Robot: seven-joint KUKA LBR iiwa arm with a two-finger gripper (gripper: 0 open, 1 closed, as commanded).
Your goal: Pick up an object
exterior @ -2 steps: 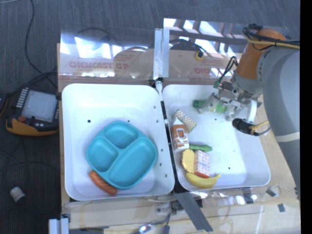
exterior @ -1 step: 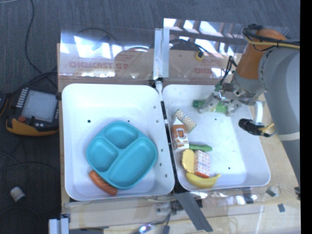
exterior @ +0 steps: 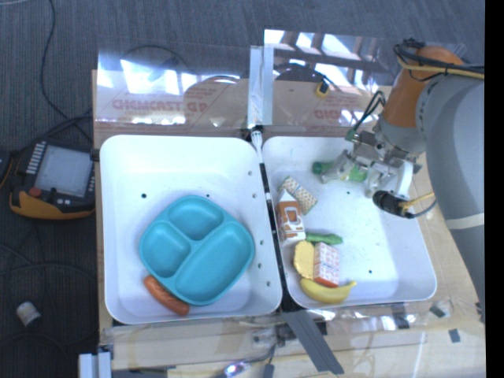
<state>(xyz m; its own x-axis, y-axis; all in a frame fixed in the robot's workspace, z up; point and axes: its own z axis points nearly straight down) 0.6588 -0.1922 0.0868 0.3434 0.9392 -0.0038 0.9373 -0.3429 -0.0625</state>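
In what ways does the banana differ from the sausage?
The banana is yellow; the sausage is orange-red. The banana lies in the right bin, beside a red and white packet; the sausage lies in the left bin, against the blue divided plate. Both are long and lie flat near the front wall.

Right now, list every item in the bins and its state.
Plate: left bin, flat.
Sausage: left bin, partly under the plate.
Banana: right bin, lying flat.
Red box: on the banana.
Green object: right bin, beside the gripper.
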